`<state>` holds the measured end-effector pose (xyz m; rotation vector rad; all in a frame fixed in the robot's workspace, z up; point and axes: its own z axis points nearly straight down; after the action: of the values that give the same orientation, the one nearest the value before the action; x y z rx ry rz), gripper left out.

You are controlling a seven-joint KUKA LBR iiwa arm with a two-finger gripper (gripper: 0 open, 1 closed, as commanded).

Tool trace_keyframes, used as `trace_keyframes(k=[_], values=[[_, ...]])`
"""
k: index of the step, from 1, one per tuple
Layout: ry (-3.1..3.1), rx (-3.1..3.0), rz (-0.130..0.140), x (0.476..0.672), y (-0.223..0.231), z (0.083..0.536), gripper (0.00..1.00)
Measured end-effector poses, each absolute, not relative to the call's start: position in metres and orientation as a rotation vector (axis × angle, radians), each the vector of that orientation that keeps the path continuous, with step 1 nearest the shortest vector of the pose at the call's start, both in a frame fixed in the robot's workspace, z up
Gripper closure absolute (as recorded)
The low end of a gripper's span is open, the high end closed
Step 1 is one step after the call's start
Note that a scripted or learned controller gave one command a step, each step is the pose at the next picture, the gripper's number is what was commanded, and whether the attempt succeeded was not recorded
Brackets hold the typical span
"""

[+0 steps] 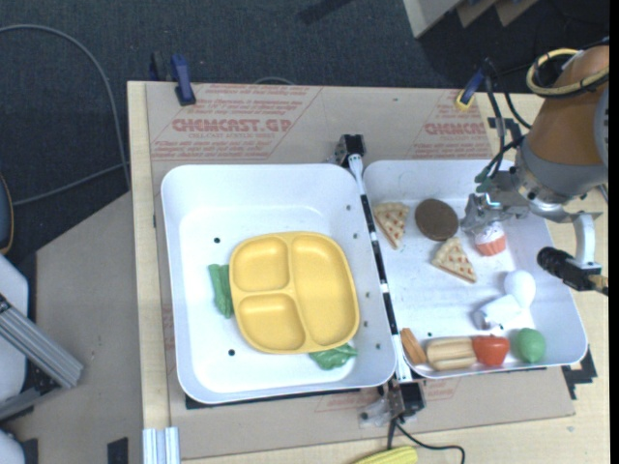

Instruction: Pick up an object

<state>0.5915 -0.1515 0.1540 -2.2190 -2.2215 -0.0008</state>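
The right bin (pixel 556 259) holds several toy foods. My gripper (pixel 482 218) hangs low at the bin's upper right, right over a small red and white object (pixel 491 243) and partly covering its top. A brown round patty (pixel 436 218) lies just left of the gripper. Two pizza slices (pixel 392 224) (pixel 455 259) lie left and below. Nearer the front are a white egg (pixel 520 285), a white piece (pixel 497 311), a hot dog (pixel 445 353), a red tomato (pixel 490 351) and a green ball (pixel 529 345).
The left bin (pixel 193 259) carries a yellow divided plate (pixel 292 291) with green leaf pieces (pixel 221 288) (pixel 334 358) poking out from under it. A black clamp (pixel 351 149) sits between the bins at the back. The arm's grey and orange body (pixel 566 133) stands over the right bin's far corner.
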Motion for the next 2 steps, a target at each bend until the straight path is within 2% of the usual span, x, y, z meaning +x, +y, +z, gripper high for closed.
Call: trace_keyframes(k=[1,2], values=[[-2.224,-2.221,-0.002,0.6502,-0.1284,0.1542,1.0],[-2.224,-2.221,-0.001,0.65,-0.1289,0.1542,0.0]])
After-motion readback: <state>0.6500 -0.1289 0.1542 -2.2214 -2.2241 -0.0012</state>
